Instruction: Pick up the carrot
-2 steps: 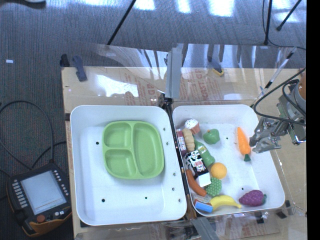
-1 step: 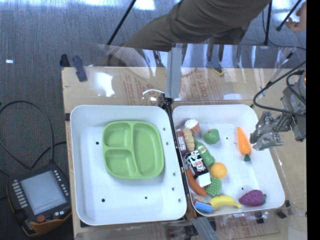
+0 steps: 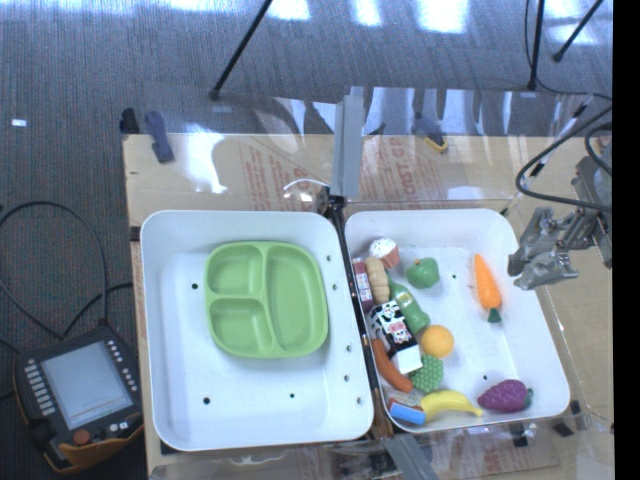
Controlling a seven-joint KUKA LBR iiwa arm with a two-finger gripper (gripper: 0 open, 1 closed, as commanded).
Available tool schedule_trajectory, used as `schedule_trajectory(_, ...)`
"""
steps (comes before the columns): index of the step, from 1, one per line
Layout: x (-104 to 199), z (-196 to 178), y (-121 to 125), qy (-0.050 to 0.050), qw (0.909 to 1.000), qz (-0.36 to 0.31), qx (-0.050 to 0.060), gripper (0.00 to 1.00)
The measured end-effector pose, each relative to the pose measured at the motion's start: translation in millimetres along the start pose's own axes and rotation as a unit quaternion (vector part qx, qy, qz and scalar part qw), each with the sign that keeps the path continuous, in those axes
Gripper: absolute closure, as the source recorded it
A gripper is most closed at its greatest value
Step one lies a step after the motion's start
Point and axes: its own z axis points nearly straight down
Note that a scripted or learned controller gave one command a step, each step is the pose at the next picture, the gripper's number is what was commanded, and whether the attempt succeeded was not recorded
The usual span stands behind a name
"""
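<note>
- Currently, the gripper (image 3: 541,264) hangs at the right edge of the right bin (image 3: 520,230); whether its jaws are spread or pressed together cannot be told.
- The carrot (image 3: 486,283) lies near that edge, toward the far right corner, just beside the gripper, leaf end nearer.
- Recommended: centre over the carrot's thick middle, align the jaws across its width, then descend.

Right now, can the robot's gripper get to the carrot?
Probably yes. The carrot lies by itself on bare bin floor near the right bin's right wall, with nothing on top of it or touching it. The gripper hangs just to its right, over the bin's edge.
</note>
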Motion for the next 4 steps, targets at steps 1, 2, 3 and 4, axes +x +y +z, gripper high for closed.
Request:
schedule_trajectory(1, 1.2, -43.4, 5.7, -0.001, 1.0000, 0.000, 0.000, 1.00)
schedule_trajectory(2, 4.8, 9.4, 6.5, 0.004, 1.0000, 0.007, -0.001, 1.00)
schedule_trajectory(3, 16.5, 5.5, 30.3, 0.002, 0.9990, 0.045, 0.000, 1.00)
schedule_trajectory(4, 17.6, 118.6, 88.1, 0.005, 0.9950, -0.100, -0.001, 1.00)
